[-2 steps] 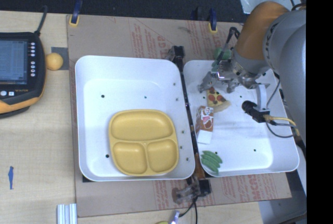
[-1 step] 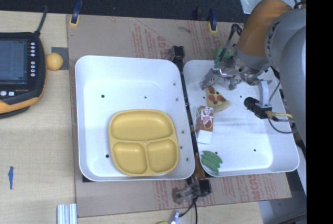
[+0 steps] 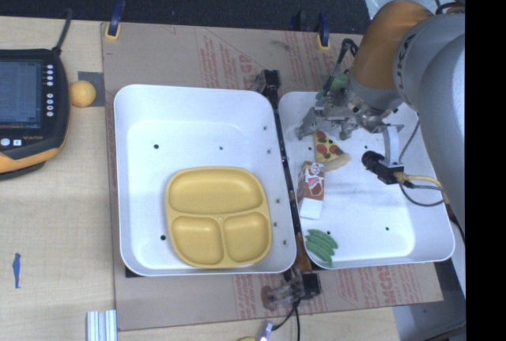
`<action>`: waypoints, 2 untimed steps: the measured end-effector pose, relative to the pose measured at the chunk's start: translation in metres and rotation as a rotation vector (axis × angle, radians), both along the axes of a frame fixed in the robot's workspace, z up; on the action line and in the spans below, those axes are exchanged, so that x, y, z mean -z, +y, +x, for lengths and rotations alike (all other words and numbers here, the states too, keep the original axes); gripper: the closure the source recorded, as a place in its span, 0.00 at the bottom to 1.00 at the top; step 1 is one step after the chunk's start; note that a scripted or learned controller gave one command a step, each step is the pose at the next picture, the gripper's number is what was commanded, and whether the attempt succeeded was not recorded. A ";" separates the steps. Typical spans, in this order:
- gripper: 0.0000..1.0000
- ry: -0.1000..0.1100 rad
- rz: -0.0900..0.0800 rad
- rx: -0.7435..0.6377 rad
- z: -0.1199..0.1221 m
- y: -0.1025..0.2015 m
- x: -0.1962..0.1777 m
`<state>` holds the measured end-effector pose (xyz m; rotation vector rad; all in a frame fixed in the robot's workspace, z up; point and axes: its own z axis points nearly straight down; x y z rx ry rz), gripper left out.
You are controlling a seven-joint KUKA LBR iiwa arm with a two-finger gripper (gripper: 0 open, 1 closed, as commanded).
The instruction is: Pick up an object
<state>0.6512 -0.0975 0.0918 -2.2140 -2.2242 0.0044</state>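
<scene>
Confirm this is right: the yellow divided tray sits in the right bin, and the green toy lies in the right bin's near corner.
Not right. The camera view shows the yellow divided tray in the left bin, not the right bin. The green toy does lie in the right bin's near corner.

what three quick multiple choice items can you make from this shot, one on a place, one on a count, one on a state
1. Where does the yellow tray lie?
A. in the left bin
B. in the right bin
C. on the bench outside both bins

2. How many compartments does the yellow tray have?
A. two
B. three
C. five

3. How does the pizza slice toy stand to the tool?
A. lifted clear above the bin
B. lying on the floor of the right bin, just below the tool
C. resting in the yellow tray

Answers:
1 A, the tray sits on the left bin floor.
2 B, one long section above two smaller ones.
3 B, it lies flat on the white floor.
</scene>
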 end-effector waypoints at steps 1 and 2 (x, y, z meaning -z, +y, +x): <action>0.00 -0.004 0.000 0.002 0.005 -0.012 0.000; 1.00 -0.003 0.000 0.001 0.006 -0.013 -0.011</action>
